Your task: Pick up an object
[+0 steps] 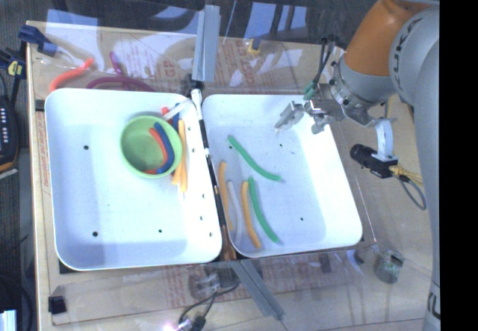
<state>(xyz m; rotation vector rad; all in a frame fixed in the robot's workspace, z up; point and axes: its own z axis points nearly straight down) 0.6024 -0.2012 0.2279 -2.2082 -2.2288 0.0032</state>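
Jaws appeared spread and empty, though small in view, with gripper (302, 116) hovering at the right bin's (337, 172) upper edge; nearest target, a curved green strip (254, 158), lay below-left, so approach should centre across its narrow width before closing.

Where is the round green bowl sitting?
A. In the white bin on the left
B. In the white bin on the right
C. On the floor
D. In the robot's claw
A: the round green plastic bowl rests inside the left shallow white bin, near its right wall, with curved red and blue strips lying in it.
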